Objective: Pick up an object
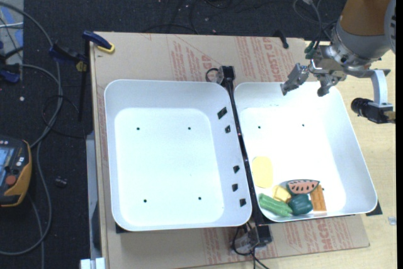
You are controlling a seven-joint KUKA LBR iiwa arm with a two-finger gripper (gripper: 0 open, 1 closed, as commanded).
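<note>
Toys lie bunched at the lower edge of the right bin (352, 135), low and right of centre in the frame, well apart from the gripper (309, 84) that hangs over the bin's upper rim. The cluster includes a pale yellow oval piece (262, 171) whose long axis runs roughly up and down the frame, a watermelon slice (303, 186) lying crosswise with its red face up, a green pickle-shaped piece (273, 205) slanting down to the right, a small yellow block (281, 193), a dark green lump (300, 205) and an orange stick (318, 198) pointing up the frame. The pieces touch or nearly touch one another; the yellow oval sits just above the rest.

The arm (370, 3) enters from the upper right corner, its orange band above a grey wrist, angled down and leftward. The two fingers are spread, one tip to the left and one to the right, with nothing between them, poised above the rim at the upper right of the bin.

The left bin (126, 97) sits beside the right one, the two joined along a dark strip with black clips (237, 135). Both rest on a brown cardboard sheet (182, 53) printed with red lettering, upside down in this view and too small to read. A blue and yellow clamp (97, 42) grips the board's upper left corner. Cables (38, 72) trail across the dark floor at left.
</note>
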